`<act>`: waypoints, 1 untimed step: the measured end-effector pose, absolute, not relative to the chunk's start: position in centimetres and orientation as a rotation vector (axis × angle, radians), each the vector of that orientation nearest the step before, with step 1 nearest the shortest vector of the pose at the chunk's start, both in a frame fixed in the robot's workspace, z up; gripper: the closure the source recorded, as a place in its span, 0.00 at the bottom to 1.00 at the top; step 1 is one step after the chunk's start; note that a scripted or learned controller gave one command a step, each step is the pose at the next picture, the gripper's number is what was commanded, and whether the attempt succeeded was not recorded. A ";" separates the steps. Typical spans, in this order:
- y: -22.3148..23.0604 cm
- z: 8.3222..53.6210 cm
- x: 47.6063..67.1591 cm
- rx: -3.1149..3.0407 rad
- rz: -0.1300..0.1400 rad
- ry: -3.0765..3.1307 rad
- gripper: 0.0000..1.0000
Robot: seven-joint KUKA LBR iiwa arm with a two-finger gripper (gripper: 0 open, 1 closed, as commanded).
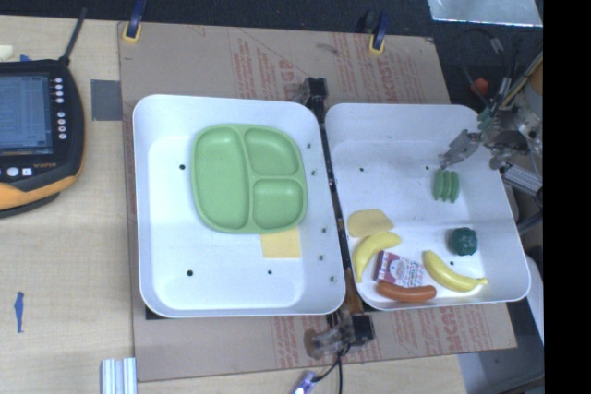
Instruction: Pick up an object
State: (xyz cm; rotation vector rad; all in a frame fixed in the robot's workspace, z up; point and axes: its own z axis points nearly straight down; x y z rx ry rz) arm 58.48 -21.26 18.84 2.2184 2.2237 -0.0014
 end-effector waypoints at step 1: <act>-21.1 9.1 59.2 2.218 -0.006 2.231 0.00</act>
